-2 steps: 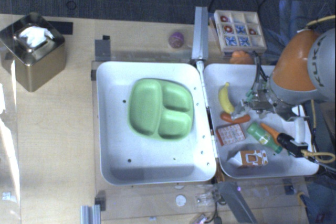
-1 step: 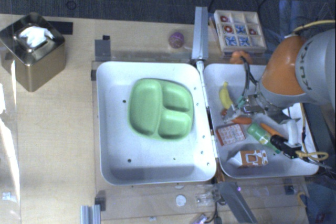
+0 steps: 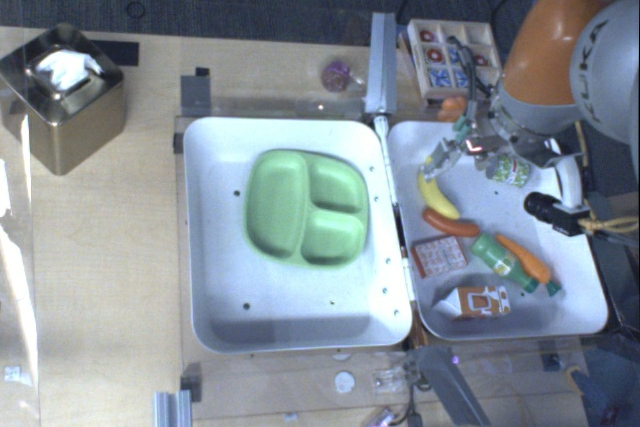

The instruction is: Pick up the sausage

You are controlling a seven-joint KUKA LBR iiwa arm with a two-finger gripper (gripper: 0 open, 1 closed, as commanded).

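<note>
the two-finger gripper (image 3: 455, 147) hangs over the rear part of the right shallow white plastic bin (image 3: 590, 315), at the end of the grey arm with the orange band (image 3: 560, 45). its fingers stand spread apart, with nothing visible between them. one fingertip sits just above the upper end of the curved yellow banana (image 3: 435, 195).

the task object, the short reddish-brown sausage (image 3: 452, 225), lies flat in the middle of the right bin, nearer the camera than the gripper. it touches or nearly touches the lower end of the banana, and the flat red-and-white printed card (image 3: 440, 257) lies just beside it on the near side. the green bottle (image 3: 503, 260) and the orange carrot (image 3: 527, 257) lie close to its right end. the small orange-and-white carton (image 3: 478, 301) rests near the front wall.

risks, as judged from this layout:
- a straight descent from the present position would likely close on the banana, not the sausage.
- the crowding around the sausage leaves little room for the fingers; one finger may land on the banana or the card and block closure.
- the sausage is round and may roll or slip out if gripped off-centre or along its length.
- a neighbouring item may be dragged up with it.

the left white bin (image 3: 210, 315) carries a green divided plastic tray (image 3: 305, 207), well apart from the work area.
</note>
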